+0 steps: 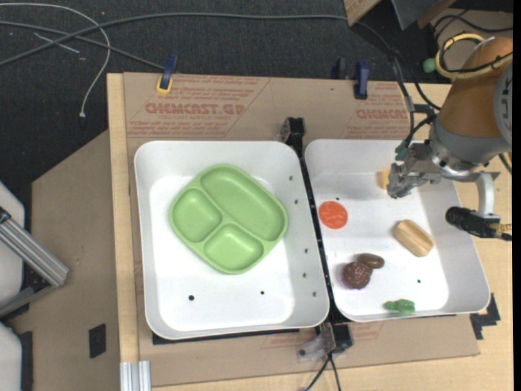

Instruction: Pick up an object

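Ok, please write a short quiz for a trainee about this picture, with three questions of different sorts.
1. True or false: the green divided plate lies in the left bin.
2. Which item in the right bin lies nearest the divider? A) orange round piece B) tan bread roll C) small green piece
3. Fill in: the end effector is beside a small ____ block.

Key: 1 true; 2 A; 3 yellow.

Divided plate (229, 217) in left bin (155, 243).
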`<state>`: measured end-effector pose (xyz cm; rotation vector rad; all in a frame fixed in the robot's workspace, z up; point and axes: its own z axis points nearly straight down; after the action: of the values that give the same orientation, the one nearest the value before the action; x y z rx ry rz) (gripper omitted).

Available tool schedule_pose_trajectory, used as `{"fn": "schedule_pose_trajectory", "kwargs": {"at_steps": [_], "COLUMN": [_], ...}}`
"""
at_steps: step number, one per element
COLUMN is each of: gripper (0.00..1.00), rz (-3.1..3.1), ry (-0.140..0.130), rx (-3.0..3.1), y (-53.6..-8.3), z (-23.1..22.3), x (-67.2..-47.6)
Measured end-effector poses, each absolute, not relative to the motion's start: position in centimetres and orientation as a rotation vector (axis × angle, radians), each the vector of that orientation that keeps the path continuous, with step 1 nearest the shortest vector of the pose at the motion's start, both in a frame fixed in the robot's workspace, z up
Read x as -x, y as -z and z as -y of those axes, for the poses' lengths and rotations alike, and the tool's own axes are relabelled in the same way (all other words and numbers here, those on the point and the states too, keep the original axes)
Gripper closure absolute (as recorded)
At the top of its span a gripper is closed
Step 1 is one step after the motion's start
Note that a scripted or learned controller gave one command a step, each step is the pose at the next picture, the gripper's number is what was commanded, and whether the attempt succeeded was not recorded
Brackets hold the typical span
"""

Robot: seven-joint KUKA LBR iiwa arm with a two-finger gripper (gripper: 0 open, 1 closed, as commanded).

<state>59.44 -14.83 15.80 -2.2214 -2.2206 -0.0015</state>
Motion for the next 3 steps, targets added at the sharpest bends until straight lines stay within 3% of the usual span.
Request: {"fn": "schedule_pose_trajectory", "kwargs": {"at_steps": [1,2,3], "gripper": [1.00,1.00,1.00], "rz": [2.227,2.221,2.225], "ry": [0.006,-0.001,0.000], "rx": [2.224,2.220,2.214], "y": [-22.2,-21.2,-20.5], "z": [14.8,14.8,9.3], "x": [-59.9,-60.0,-60.4]}}
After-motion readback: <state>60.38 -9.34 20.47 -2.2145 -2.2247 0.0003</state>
